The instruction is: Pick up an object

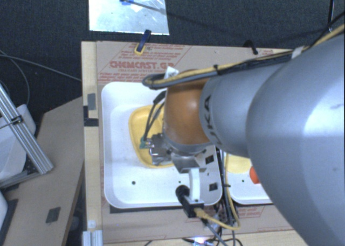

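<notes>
A yellow, rounded object (139, 127) lies in the left white bin (116, 132), towards its middle. The arm's orange band and wrist cover most of it. My gripper (155, 152) points down at the yellow object's near edge, and the wrist hides much of the gripper. In the right bin (253, 199), another yellow object (237, 163) and a small orange one (253, 175) peek out from under the arm.
The big grey arm crosses from the right and hides most of the right bin. Both bins rest on a cardboard sheet (161, 59). A small blue and yellow item (143, 42) lies at the sheet's far edge, outside the bins.
</notes>
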Available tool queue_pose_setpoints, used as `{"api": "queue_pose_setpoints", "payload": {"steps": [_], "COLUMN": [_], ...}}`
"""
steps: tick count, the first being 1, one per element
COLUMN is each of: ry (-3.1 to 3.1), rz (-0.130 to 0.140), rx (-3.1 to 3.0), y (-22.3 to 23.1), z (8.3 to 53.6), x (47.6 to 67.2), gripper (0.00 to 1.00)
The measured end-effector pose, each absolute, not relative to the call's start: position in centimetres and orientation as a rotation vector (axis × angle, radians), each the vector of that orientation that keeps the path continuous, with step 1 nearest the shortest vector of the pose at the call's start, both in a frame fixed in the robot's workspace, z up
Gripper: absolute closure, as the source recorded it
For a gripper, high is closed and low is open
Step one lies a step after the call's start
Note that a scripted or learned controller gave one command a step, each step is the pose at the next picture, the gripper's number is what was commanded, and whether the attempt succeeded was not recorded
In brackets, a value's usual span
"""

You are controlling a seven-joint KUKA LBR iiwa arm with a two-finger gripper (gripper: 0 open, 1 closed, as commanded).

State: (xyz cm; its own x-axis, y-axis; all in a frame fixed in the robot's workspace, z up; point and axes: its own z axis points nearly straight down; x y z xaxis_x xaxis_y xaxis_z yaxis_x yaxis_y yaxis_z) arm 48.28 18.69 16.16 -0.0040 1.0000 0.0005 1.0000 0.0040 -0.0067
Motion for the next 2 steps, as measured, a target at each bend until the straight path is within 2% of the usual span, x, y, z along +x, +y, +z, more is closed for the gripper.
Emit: {"api": "queue_pose_setpoints", "payload": {"steps": [1, 2], "ry": [-2.222, -2.236], "rz": [-0.008, -0.025], "rx": [-2.229, -2.216], "y": [14.1, 20.0], "z": [17.2, 32.4], "x": [57.2, 58.2], "gripper": [1.0, 1.0]}}
